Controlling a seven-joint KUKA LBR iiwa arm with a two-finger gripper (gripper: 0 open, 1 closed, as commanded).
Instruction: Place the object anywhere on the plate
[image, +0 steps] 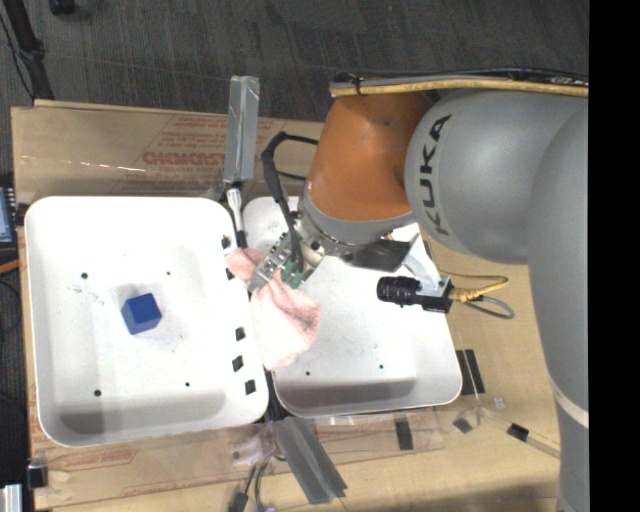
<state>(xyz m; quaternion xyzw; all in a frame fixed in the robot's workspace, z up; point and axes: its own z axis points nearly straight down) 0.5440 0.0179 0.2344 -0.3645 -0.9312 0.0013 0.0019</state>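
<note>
- The claw (283, 262) is low over the left rim of the right bin (400, 385), under the grey arm (480, 180) with its orange band.
- Whether the claw is apart or together, I cannot tell.
- A pink plate (285, 318) lies in the right bin, against this left rim and just below the claw.
- A blue cube (141, 312) sits in the left bin (120, 415), well apart from the plate.

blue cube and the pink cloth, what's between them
In the camera view, bare white floor of the left bin, then the two bins' adjoining rims, separate the blue cube from the pink cloth, which drapes over those rims.
</note>
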